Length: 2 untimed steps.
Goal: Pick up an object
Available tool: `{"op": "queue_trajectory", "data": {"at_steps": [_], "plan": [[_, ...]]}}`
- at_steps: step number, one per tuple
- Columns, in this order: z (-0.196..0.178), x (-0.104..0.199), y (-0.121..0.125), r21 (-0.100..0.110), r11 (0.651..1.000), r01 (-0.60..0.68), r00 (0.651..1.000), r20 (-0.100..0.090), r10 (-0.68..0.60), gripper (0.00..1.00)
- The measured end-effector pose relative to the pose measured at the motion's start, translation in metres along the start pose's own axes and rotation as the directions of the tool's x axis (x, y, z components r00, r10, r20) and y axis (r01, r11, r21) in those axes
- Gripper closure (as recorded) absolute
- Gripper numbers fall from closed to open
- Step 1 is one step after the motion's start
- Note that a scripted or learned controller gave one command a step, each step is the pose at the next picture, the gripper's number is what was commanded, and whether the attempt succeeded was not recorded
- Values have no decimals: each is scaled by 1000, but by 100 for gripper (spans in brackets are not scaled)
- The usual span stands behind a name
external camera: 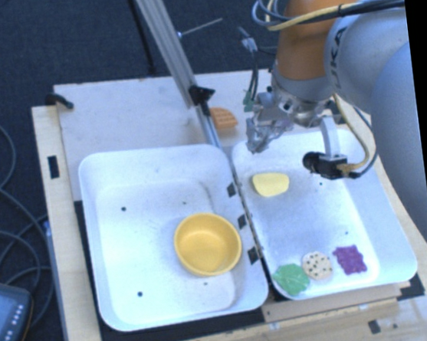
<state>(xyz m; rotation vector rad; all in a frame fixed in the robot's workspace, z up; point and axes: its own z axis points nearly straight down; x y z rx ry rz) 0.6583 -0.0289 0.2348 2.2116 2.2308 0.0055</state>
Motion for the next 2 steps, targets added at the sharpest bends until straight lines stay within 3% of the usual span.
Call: {"op": "queue_trajectory", "data": {"at_steps": [2], "plan": [[-9, 88, -2, 1, 1000, -1, 1000, 0, 1, 100]]}}
